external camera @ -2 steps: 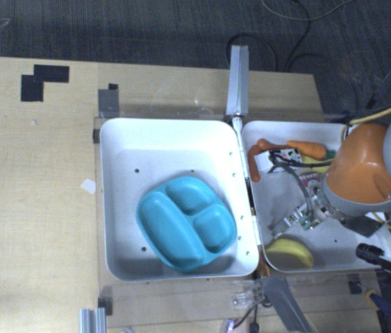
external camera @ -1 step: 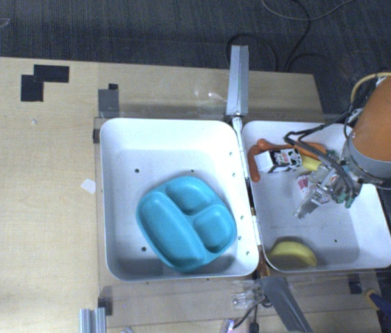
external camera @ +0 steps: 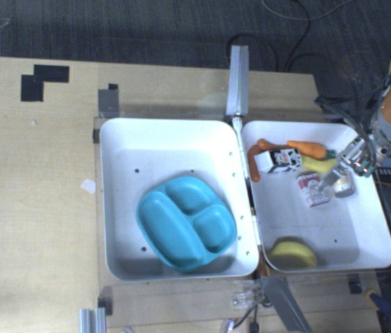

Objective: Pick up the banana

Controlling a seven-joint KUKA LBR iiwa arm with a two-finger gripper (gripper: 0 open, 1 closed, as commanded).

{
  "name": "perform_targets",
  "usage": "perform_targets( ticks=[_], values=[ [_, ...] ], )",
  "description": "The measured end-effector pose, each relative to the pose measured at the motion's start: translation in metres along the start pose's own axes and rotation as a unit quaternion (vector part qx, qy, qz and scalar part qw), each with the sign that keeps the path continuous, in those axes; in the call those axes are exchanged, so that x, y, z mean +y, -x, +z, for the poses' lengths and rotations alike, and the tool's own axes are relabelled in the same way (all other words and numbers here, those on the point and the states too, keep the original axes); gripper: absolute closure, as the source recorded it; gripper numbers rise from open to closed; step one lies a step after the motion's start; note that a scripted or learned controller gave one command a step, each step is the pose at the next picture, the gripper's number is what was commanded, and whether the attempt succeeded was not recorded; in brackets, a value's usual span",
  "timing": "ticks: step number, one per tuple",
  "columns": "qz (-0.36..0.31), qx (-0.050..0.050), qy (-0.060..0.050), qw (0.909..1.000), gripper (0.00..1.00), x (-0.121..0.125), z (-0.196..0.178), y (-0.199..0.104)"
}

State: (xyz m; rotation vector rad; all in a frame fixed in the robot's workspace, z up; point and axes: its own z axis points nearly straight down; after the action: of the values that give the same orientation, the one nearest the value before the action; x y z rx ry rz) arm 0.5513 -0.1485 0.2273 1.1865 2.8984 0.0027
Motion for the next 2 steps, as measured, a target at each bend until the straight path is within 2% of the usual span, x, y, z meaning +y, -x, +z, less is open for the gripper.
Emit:
perform_targets(
  ticks=[1,2],
  values=[
    [0.032,-0.001,0.0,0.9995,0.0,0.007,-0.128,0.004],
    [-0.017,0.002,-0.001,0.9999,0.0,0.016,0.009,0.022]
  ],
)
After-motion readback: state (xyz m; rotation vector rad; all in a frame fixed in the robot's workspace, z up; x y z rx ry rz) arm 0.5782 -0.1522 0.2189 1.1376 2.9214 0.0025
